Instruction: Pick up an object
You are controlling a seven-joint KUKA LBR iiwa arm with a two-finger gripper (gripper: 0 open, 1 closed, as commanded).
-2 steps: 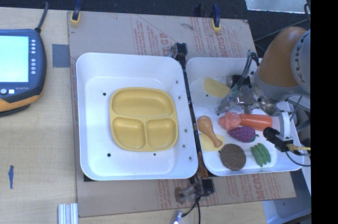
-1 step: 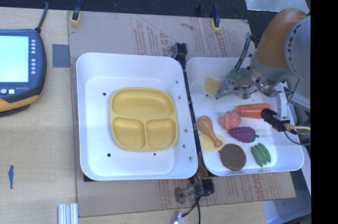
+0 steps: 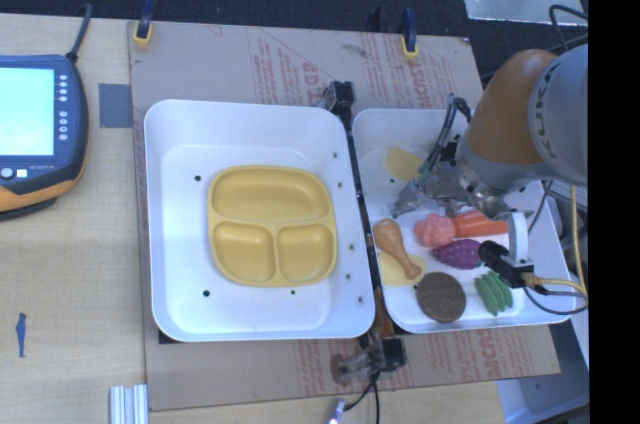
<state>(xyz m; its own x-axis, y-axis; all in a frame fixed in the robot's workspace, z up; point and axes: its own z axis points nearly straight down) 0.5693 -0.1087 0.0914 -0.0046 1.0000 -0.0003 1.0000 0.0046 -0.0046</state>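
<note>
So the gripper (image 3: 432,184) is down in the right bin (image 3: 400,310), around the upper middle of it, hanging off the grey arm (image 3: 570,112) with its big orange band (image 3: 510,117) that comes in from the right edge of the frame. Honestly can't tell how the gripper is set, the wrist and cables cover too much of it, and I don't see anything held in it. Just to the upper left of it there's a pale yellow flat piece (image 3: 402,162) lying on the bin floor. Right below the gripper is the toy food pile: a pink lumpy piece (image 3: 435,230) touching an orange carrot (image 3: 482,226), then a purple grape bunch (image 3: 458,254) just under those. To the left of them a chicken drumstick (image 3: 396,249) lies at a slant, close to the bin's left wall, its lower end over another pale yellow slice (image 3: 393,274). Lower down sits a round brown cookie (image 3: 440,297), and beside it on the right a green ribbed veggie (image 3: 493,293), near the bin's lower right corner. The left bin (image 3: 170,212), middle of the frame, has a yellow divided plate (image 3: 272,224) sitting in its centre, well apart from all the food. Both bins rest on a cardboard sheet (image 3: 260,62) clamped to the bench. Over at the far left edge is the teach pendant (image 3: 35,127) with its screen lit up.
</note>
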